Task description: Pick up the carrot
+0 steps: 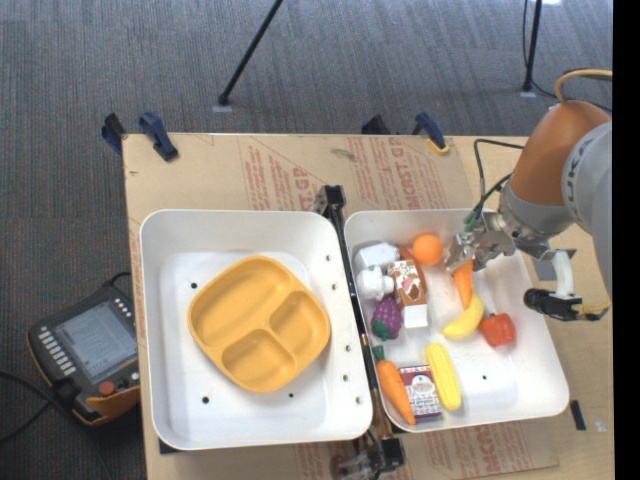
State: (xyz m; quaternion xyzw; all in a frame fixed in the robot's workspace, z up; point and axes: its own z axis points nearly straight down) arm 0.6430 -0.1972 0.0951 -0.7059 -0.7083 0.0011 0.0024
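A slim orange carrot point(463, 286) lies in the right bin point(553, 366), between the brown carton and the banana. My gripper point(469, 255) sits directly over the carrot's upper end and seems to touch it. A second orange carrot with a green tip point(394, 392) lies at the bin's front left, beside a small juice box point(421, 391). The arm comes in from the right, its orange band above the wrist.
Packed around the carrot are an orange ball point(427, 249), a white bottle point(372, 283), a brown carton point(407, 283), purple grapes point(386, 318), a banana point(463, 321), a red pepper point(497, 330) and a corn cob point(443, 375). The left bin point(152, 268) holds a yellow divided plate point(259, 323).
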